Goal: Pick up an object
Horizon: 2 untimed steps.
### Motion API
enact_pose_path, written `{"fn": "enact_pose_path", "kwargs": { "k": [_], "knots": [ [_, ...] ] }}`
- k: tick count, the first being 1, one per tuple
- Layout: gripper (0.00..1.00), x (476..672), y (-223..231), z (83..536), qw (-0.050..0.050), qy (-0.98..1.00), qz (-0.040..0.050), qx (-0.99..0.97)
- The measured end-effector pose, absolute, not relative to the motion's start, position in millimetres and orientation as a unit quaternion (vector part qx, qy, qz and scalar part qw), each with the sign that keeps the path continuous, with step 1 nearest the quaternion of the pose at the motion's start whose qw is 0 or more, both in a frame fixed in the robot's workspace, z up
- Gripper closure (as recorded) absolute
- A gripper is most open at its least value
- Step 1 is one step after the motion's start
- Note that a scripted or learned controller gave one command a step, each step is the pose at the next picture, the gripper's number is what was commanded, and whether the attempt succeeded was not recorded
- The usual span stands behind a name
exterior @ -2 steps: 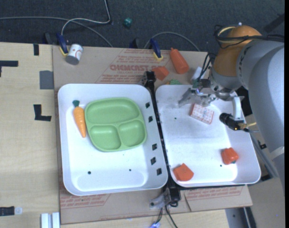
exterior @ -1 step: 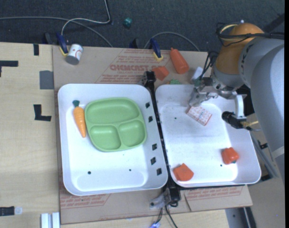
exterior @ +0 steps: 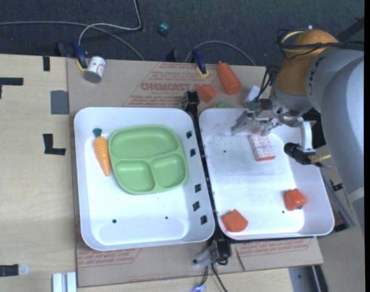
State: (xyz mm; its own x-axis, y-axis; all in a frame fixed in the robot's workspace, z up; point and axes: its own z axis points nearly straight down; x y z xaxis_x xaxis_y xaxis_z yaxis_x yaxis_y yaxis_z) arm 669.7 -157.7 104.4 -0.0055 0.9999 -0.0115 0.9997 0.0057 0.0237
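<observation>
My gripper hangs over the far part of the right bin. Its fingers are spread open and nothing sits between them. Just below and to the right of it, a small white and red box lies flat on the bin floor. An orange block rests near the bin's right wall. Another orange piece lies at the front edge. In the left bin, a green divided plate has a toy carrot beside it on the left.
Behind the bins, an orange bottle-like toy and a small orange piece lie on the cardboard. A small can stands at the back left. The grey arm covers the bench's right side.
</observation>
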Motion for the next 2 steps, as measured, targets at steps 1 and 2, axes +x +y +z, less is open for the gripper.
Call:
{"fn": "enact_pose_path", "kwargs": {
  "k": [1, 2],
  "knots": [
    [0.0, 647.8, -185, 93, 0.009, 0.708, 0.0053, 0.706],
    [0.0, 595.7, -183, 155, 0.0, 0.707, 0.0001, 0.707]
  ]
}}
